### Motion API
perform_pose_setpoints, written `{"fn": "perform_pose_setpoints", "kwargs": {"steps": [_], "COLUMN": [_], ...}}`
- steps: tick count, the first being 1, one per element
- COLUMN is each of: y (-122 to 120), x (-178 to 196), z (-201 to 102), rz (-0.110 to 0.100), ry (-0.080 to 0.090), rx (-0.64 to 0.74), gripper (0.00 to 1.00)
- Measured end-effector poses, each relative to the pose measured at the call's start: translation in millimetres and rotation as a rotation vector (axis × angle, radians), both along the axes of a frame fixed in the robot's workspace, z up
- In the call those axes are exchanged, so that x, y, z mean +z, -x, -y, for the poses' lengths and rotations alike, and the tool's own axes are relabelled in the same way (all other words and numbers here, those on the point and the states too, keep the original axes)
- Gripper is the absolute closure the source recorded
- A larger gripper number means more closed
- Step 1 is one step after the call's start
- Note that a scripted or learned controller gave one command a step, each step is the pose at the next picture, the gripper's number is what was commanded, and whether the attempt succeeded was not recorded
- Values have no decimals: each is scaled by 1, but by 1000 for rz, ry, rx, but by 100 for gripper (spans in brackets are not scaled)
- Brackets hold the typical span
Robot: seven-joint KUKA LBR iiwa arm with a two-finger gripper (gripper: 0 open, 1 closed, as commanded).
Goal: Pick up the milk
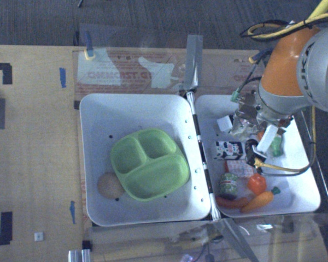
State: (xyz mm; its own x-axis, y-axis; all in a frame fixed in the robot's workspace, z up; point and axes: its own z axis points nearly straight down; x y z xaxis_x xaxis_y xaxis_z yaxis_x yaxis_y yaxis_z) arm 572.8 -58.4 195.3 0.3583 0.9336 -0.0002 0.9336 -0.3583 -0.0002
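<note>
Milk carton (228,149), black-and-white print, lies on its side in the right bin (309,198), against the wall shared with the left bin (93,146). Gripper (250,131) hangs just beside it, up and right; grip state cannot be told from here. Risks: carton sits tight to the wall, and the red packet (241,170), jar (228,184), tomato (256,183) and carrot (259,201) crowd it below, so a wrong item could be snagged.

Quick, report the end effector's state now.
End effector: over the right bin, just above the milk carton; open or closed cannot be told, and nothing is visibly held.
</note>
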Motion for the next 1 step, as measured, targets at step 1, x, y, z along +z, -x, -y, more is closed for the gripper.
{"fn": "perform_pose_setpoints", "kwargs": {"steps": [1], "y": [79], "x": [23], "z": [-67], "rz": [-3], "ry": [-1], "rx": [116], "gripper": [100]}}
